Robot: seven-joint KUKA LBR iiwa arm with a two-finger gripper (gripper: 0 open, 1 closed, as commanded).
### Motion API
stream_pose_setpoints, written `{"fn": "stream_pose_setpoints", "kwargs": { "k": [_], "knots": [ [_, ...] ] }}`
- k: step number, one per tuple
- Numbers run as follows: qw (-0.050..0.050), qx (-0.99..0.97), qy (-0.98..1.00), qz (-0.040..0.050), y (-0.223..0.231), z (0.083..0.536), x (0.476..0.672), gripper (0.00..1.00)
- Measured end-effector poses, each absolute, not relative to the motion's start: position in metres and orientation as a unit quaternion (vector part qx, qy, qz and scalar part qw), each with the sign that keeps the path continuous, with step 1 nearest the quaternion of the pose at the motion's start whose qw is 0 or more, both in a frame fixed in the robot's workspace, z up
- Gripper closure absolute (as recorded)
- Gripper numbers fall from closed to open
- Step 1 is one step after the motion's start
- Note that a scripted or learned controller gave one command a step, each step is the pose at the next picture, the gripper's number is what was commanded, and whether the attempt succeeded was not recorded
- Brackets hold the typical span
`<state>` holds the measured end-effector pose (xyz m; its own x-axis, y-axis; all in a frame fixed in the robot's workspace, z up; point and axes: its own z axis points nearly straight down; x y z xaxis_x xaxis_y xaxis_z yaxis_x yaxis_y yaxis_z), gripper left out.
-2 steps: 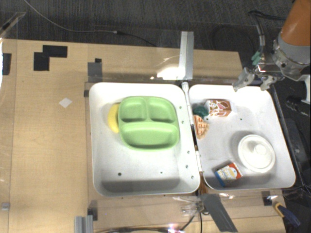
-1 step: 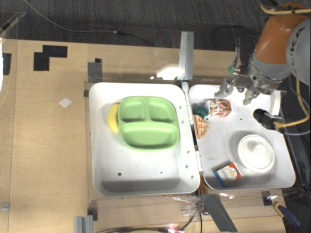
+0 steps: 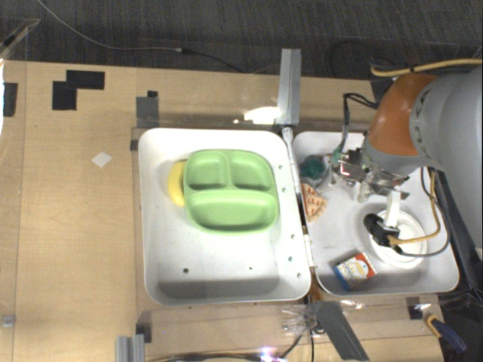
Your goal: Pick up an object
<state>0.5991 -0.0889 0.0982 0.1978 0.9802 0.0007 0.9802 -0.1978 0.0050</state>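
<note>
Two shallow white bins sit side by side on the tabletop (image 3: 68, 225), and the candidates for picking are split unevenly between them. The left bin (image 3: 219, 289) holds a green divided plate (image 3: 229, 189) lying flat in its upper half, with a yellow piece (image 3: 175, 183) tucked partly under the plate's left edge. The plate is wide and low, so it looks like a poor choice for a pinch grasp.

The arm (image 3: 445, 119) reaches from the right of the frame into the right bin (image 3: 339, 232). Its gripper (image 3: 349, 166) hangs over that bin's upper part, just beside a small teal object (image 3: 312, 168) in the upper left corner. This object seems the likeliest target. Nothing is visibly held, and I cannot tell whether the gripper is released or clenched, because the wrist hardware hides its tip.

Below the teal object, a patterned wedge (image 3: 314, 202) lies against the bin's left wall. A small box (image 3: 354, 270) in blue and orange rests near the lower edge, well apart from the gripper.

The corner placement is the main difficulty. The bin walls crowd the teal object on two sides, and the wedge lies near it on a third, so there is probably little room to close around it. The box, standing alone on the bare floor, looks easier to reach.
</note>
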Motion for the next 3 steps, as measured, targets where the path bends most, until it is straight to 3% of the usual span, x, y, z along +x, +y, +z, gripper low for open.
{"fn": "stream_pose_setpoints", "kwargs": {
  "k": [1, 2, 3],
  "knots": [
    [0.003, 0.663, 0.749, 0.0018, -0.147, 0.152, 0.653, 0.0],
    [0.005, 0.75, 0.661, 0.005, -0.109, 0.124, 0.645, 0.0],
    [0.002, 0.762, 0.648, 0.0021, -0.12, 0.209, 0.65, 0.0]
  ]
}}
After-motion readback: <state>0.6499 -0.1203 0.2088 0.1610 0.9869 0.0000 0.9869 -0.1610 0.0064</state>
